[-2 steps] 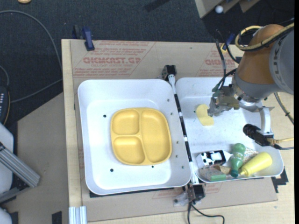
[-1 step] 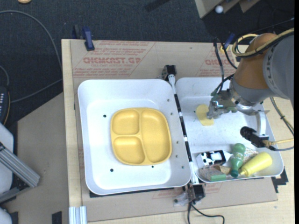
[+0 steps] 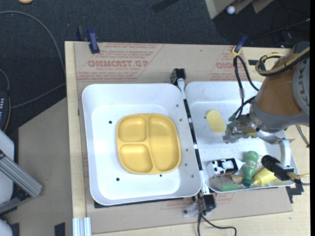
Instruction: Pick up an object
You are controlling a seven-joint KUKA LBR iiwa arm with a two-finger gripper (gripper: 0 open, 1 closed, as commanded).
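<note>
Gripper of the grey-and-orange arm hangs low over the right bin, above the middle of its floor. Whether it is open or closed cannot be told from above, and nothing is seen held in it. A pale yellow oval piece lies flat just beside the gripper, on its side toward the left bin; whether the two touch is unclear. Nearer the camera than the gripper, a heap of small things crowds the right bin's front wall: a black-and-white item, a green piece and a yellow piece, pressed against one another. Well apart from the gripper, beyond the shared bin walls, a yellow divided plate sits alone at the left bin's centre. The arm's wrist covers the bin floor behind the gripper. Two blue clamps grip the board's far edge.
</note>
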